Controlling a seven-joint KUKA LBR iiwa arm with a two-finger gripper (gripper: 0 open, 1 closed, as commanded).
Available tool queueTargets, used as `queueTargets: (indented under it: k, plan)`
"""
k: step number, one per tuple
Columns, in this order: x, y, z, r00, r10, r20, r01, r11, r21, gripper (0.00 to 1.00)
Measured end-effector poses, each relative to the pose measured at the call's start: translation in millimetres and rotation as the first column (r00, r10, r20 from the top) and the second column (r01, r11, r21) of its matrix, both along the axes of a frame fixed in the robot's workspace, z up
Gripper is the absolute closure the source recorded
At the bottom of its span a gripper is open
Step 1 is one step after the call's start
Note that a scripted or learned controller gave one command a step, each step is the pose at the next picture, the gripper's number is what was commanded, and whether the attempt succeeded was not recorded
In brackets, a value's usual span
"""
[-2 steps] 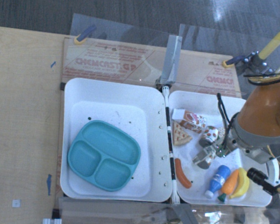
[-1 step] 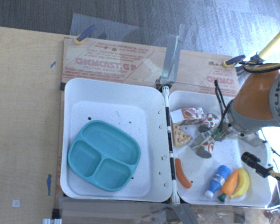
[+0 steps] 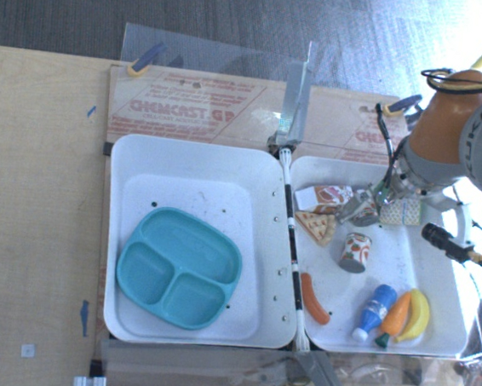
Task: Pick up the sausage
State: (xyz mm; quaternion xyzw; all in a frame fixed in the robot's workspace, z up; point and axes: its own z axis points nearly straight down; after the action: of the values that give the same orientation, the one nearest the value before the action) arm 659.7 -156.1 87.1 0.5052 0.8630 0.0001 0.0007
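The sausage lies at the lower left of the right bin, against the divider. My gripper hovers toward one o'clock from it, near the pizza slice and cup; I cannot tell its opening.

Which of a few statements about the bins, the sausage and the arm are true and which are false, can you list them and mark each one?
1. The sausage lies in the right bin, near the divider. True.
2. The blue divided plate sits in the right bin. False: it is in the left bin.
3. The gripper is over the sausage. False: it is at the right bin's far end, by the waffle slice.
4. A banana lies beside a carrot. True.
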Motion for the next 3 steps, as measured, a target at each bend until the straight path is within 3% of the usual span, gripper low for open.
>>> queueTargets:
  k: [1,2,3]
  plan:
    - [8,45,41,0.992,0.129,0.006,-0.129,0.992,-0.002,0.0]
    - [8,52,9,0.991,0.136,-0.007,-0.136,0.991,-0.001,0.0]
    - [7,52,9,0.99,0.138,-0.008,-0.138,0.99,-0.002,0.0]
